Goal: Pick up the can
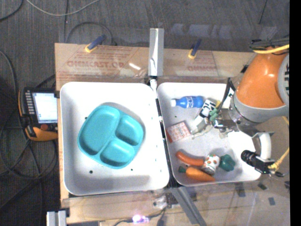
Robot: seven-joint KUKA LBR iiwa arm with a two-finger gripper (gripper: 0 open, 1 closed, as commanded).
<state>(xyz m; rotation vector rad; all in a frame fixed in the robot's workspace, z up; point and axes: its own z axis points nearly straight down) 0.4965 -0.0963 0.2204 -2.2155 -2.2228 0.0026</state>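
Observation:
The can (pixel 208 108) is small and dark with white and green markings. It lies in the upper middle of the right bin (pixel 164 126), just right of the blue bottle. My gripper (pixel 200 126) hangs low over the middle of that bin, pointing left and down, just below and left of the can. The can is close to the gripper's upper side, and I cannot tell whether they touch. The grey and orange arm (pixel 261 91) covers the bin's right part.
A blue bottle (pixel 188 101) lies at the right bin's top. A pink box (pixel 178 131) sits left of the gripper. Two carrots (pixel 190 158), a small white-and-red toy (pixel 212 162) and a green item (pixel 227 162) lie along the front. The left bin (pixel 70 164) holds a teal divided plate (pixel 111 135).

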